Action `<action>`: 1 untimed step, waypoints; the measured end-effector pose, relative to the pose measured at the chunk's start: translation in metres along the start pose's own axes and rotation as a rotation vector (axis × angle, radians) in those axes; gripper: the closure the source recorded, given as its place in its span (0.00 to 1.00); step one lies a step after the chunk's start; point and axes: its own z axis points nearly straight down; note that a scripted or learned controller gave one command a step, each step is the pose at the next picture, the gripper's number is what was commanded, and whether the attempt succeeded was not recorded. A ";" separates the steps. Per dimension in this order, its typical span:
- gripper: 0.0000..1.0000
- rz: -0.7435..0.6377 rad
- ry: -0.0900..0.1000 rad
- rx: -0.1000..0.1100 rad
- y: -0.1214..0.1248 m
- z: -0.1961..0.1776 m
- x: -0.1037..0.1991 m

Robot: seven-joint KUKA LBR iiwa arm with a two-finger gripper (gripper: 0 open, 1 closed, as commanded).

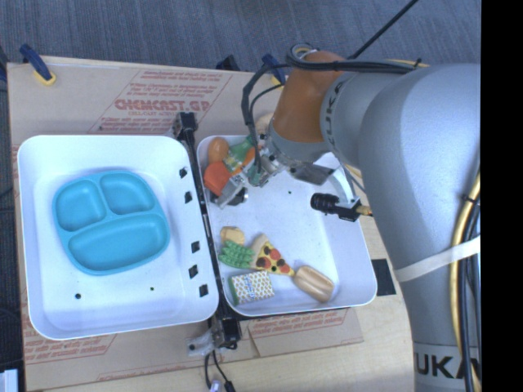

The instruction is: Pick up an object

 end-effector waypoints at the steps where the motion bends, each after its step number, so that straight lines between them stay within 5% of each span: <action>1: 0.00 -0.315 -0.006 -0.005 0.061 -0.102 0.061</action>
